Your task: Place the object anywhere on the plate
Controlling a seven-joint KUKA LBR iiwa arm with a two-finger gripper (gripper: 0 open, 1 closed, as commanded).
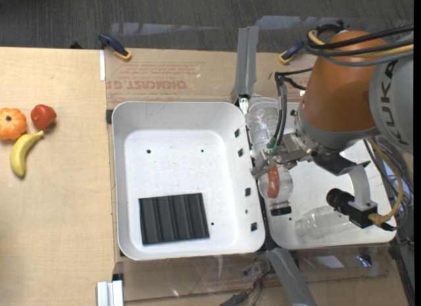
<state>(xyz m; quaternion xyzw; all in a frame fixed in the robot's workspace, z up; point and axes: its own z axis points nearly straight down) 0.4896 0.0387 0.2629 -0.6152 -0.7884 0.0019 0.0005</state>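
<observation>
On the bench's far left edge lie three toy fruits: an orange pumpkin-like fruit (11,124), a red tomato (43,116) touching it, and a yellow banana (23,154) just below both. To their right sits the left bin (125,186), a shallow white tray; a dark ribbed plate (173,218) lies flat near its front edge, toward the front-left corner, with nothing on it. The right bin (329,235) touches the left bin along their shared wall. In it, near the back-left corner, stands a clear plastic bottle (262,122), and another clear bottle (322,223) lies on its side toward the front edge. The arm (345,94) hangs over the right bin, and its gripper (273,170) points down close to the shared wall. A small orange object (273,182) sits right at the gripper's tip, over the right bin and well apart from the plate; whether it is pinched there, or how wide the tool is set, cannot be told.
</observation>
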